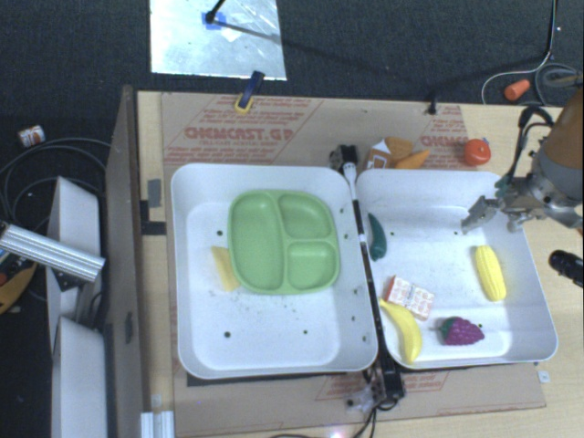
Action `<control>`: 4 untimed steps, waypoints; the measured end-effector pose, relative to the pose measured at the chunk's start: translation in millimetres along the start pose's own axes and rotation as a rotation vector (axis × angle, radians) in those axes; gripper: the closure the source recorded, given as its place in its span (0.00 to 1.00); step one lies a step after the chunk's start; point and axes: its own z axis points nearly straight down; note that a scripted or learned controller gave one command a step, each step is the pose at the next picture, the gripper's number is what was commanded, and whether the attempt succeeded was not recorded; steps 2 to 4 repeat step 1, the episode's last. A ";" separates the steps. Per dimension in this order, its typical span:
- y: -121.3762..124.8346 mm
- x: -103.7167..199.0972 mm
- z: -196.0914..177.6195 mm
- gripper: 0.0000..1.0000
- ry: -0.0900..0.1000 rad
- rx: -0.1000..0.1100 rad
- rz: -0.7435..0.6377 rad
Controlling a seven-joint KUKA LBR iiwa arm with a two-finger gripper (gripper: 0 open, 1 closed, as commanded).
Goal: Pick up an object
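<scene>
We take the green plate point(281, 243) as our landmark — a smooth plastic dish with three compartments, lying in the left white bin point(196, 336). Nearest to us, below and right of the plate, the right white bin point(538, 340) holds a purple bunch of toy grapes point(461, 331), a curved yellow banana point(404, 328) against the divider, and a small flat packet in red and white point(410, 297); its print is too small for us to read. Further right of the plate lies a yellow corn cob point(490, 272), ribbed and stubby. Just left of the plate, touching its edge, sits a pale yellow wedge point(224, 268). Right of the plate, beside the divider, rests a dark green piece point(375, 236), glossy and narrow.

Well to the right of the plate and slightly above its level, the tool point(493, 210) hangs over the right bin with its fingers spread apart and nothing between them — the corn lies just below it, untouched.

Beyond the plate the desk point(301, 121) shows brown cardboard printed in red; we read "CHEMCAST GP". On it, up and right of the plate, are orange pieces point(401, 153) and a red-orange ball point(476, 151). Farthest off, dark carpet point(73, 35) carries a shiny metal sheet point(217, 26).
</scene>
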 end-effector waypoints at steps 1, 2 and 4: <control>-23.6 -0.7 -18.5 0.00 -0.001 -0.004 0.003; -23.6 -0.7 -18.5 0.00 -0.001 -0.004 0.003; -23.6 -0.7 -18.5 0.00 -0.001 -0.004 0.003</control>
